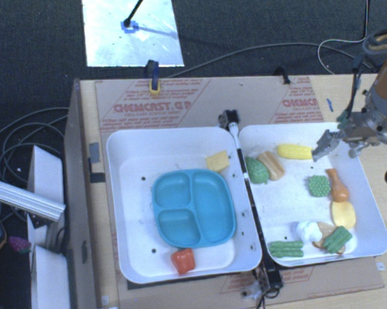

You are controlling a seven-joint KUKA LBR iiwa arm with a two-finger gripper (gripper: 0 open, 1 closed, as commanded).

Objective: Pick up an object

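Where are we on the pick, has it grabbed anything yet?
Nothing looks picked yet. The gripper hangs over the upper right part of the right bin, near the corn cob, with no item seen between its fingers. The toy food lies in the bins, including the blue tray in the left bin. The grasp and lift remain.

gripper above right bin, near corn, blue tray in left bin

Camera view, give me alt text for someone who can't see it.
A robot gripper hovers over the right bin, beside a corn cob, among scattered toy foods. The left bin holds a blue divided plate, a yellow block and a red pepper.
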